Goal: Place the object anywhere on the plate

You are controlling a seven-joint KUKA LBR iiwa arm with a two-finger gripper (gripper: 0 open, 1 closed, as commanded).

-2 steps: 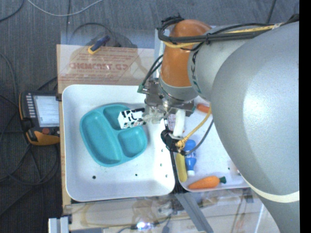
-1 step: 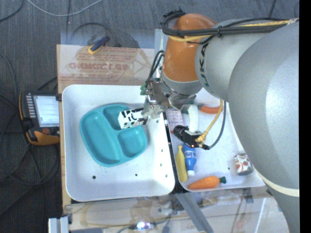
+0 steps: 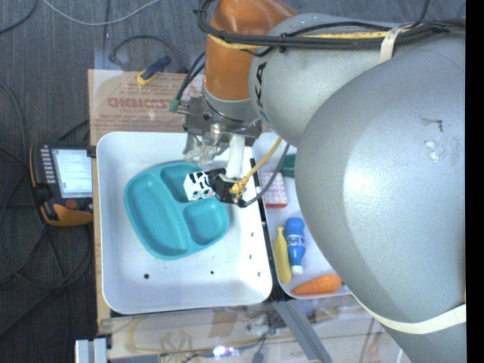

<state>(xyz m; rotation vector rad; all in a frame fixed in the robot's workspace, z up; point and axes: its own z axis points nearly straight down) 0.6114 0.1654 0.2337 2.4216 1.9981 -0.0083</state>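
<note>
You get even, bright light from overhead. The white bin [image 3: 151, 278] glares slightly, shadows stay soft, and the big grey arm [image 3: 378, 187] close to your camera looks blurred.

In the right bin [image 3: 281, 282] you see a blue bottle [image 3: 295, 244] lying beside a yellow item [image 3: 281, 255], an orange carrot [image 3: 318, 284] near them, and a pink-red packet [image 3: 274, 190] farther up. Left of the bench sits a handheld pendant [image 3: 62, 182].
</note>
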